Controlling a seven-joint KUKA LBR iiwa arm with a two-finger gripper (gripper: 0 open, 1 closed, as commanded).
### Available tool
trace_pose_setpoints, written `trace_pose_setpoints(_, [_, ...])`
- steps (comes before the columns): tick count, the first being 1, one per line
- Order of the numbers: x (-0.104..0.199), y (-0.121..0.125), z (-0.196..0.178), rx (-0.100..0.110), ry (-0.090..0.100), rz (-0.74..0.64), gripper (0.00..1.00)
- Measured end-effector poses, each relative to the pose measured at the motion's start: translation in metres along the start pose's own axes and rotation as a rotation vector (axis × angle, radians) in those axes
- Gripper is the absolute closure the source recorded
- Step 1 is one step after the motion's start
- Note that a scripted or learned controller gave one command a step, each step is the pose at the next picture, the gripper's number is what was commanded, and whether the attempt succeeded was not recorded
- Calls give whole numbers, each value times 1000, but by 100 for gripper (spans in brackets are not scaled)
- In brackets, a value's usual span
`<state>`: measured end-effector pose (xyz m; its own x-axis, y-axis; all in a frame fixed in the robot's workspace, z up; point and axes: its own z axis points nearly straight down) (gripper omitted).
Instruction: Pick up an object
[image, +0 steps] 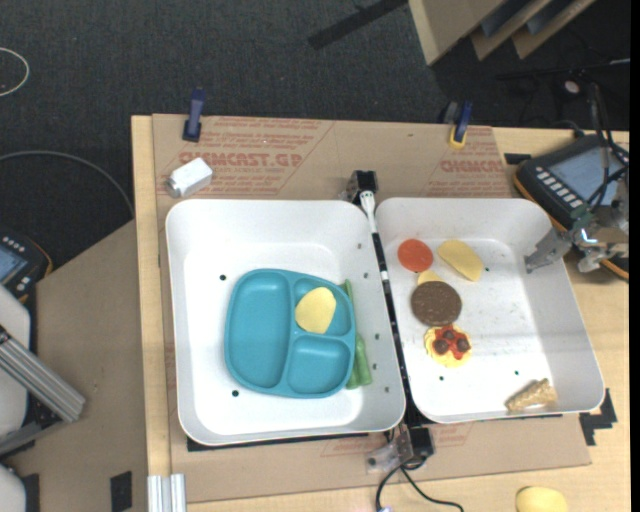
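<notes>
Viewing remotely, L to R. On the cardboard sheet (300, 155) under the bins I see a small white block (190, 177) near the back-left corner, w/ a blue clamp (194, 115) just behind it. Left bin (190, 300) holds a teal divided plate (260, 335); a yellow piece (316, 310) lies in its upper-right compartment, and a green strip (358, 355) lies along the plate's right edge. Right bin (570, 330) holds the loose candidates for pickup: red-orange disc (415, 254) at back, yellow wedge (461, 260) just beside it, brown round patty (437, 301) below them, a yellow-and-red item (448, 345) just in front of the patty, and a tan crust piece (530, 396) near the front-right corner, well apart from the rest. Gripper (560, 248) sits at the right bin's right rim, apart from all items, nothing seen in its grasp; I can't tell whether it is apart or together. A dark handheld screen unit (562, 180) lies behind it.
</notes>
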<state>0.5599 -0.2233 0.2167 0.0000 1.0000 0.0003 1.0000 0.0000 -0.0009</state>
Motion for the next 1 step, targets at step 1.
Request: trace_pose_setpoints(1, [27,-72,76,11,6,2,0])
